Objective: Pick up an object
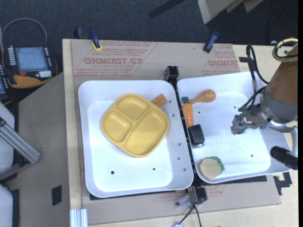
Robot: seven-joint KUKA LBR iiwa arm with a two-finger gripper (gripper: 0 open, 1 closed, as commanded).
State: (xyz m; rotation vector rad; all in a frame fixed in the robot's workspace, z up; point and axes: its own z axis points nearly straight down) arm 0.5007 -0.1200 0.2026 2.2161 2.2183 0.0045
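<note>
A: What sits in the left bin (90, 141)?

B: A yellow plate (135, 125) with three compartments, lying flat in the upper middle. A brown block (159, 100) pokes out from under its upper right edge.

A: And the right bin (246, 167)?

B: Its things crowd the left wall. A carrot (188, 113) with a green top lies along that wall. A wooden spoon (204, 96) lies just above it, tilted, its handle end near the carrot's top. Below the carrot lies a black block (196, 135), touching or nearly touching the carrot's tip. In the lower left corner lies a pale round piece with a green edge (211, 167).

A: Anything else around?

B: A tablet (30, 59) lies on the floor far left. Two clamps (96, 42) grip the board's top edge. A black cable (252, 65) runs down toward the arm at the right.

A: Where is the claw?

B: The claw (240, 124) hangs over the right half of the right bin, over bare white floor. Its fingers look close together with nothing between them, though they are small and hard to read.

A: And the objects, relative to it?

B: All lie to its left, well apart. The black block is about level with it; the round piece is below and left.
</note>
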